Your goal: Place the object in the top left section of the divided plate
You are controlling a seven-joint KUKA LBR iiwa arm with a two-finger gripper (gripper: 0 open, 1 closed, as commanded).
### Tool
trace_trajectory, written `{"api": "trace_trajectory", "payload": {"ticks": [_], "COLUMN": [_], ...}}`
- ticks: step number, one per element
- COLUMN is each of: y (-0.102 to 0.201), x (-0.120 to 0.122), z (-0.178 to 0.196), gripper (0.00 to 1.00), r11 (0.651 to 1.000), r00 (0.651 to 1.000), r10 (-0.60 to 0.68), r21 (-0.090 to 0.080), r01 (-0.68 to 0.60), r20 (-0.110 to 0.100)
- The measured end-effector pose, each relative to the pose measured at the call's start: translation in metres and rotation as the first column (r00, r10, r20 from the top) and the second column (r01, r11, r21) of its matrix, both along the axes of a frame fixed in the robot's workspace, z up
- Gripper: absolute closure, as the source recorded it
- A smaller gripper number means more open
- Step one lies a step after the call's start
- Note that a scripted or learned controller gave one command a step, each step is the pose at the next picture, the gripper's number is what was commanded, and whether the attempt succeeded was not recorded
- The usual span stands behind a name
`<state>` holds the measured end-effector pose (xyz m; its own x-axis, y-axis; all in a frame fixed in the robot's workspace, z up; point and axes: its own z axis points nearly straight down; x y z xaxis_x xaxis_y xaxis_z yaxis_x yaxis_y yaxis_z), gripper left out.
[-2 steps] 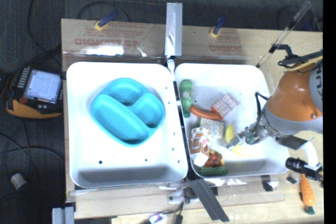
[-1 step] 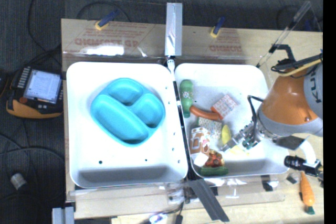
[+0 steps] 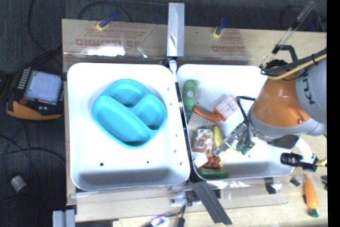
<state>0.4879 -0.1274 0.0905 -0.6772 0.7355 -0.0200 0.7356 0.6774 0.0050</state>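
- The bench (image 3: 133, 42) carries two shallow white bins side by side, the left bin (image 3: 79, 130) and the right bin (image 3: 255, 74), meeting at a central divider.
- The grey arm with its orange band (image 3: 279, 106) reaches in from the right and hangs over the right bin's lower half.
- A blue divided plate (image 3: 129, 111) lies tilted in the left bin, well apart from the arm. Its top left section (image 3: 126, 92) has nothing in it.
- The right bin holds a cluster of toy food near the divider: a green vegetable (image 3: 189, 90) at the top, a hot dog (image 3: 206, 112) below it, a small patterned box (image 3: 226, 106) just beside that, a printed packet (image 3: 202, 141), a yellow banana-like piece (image 3: 217, 137), and a green piece (image 3: 213, 172) at the lower wall.
- The gripper (image 3: 215, 154) points down-left into this cluster, its tip over a small reddish item (image 3: 213, 159) by the lower wall. Whether the fingers are spread or closed, I cannot tell, and nothing is clearly held.
- Which item is the object to move is not certain; the reddish one under the tip seems likeliest.
- These pieces look like light, hollow plastic: stiff, smooth, probably slippery and prone to roll or squirt out of a pinch.
- A hold across the narrow middle of the item, fingers square to its long side, looks safest, since neighbours crowd it closely.
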Motion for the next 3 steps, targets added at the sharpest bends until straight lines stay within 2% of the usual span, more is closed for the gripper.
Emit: {"api": "trace_trajectory", "payload": {"ticks": [1,2,3], "y": [0.017,0.084,0.188], "x": [-0.001,-0.003,0.004], "z": [-0.001,0.098,0.107], "gripper": [1.0,1.0,1.0], "r11": [0.963,1.0,1.0], "r00": [0.963,1.0,1.0], "r10": [-0.27,0.022,0.023], "r21": [0.008,-0.002,0.009], "r01": [0.27,-0.022,-0.023], "r20": [-0.003,-0.007,-0.02]}}
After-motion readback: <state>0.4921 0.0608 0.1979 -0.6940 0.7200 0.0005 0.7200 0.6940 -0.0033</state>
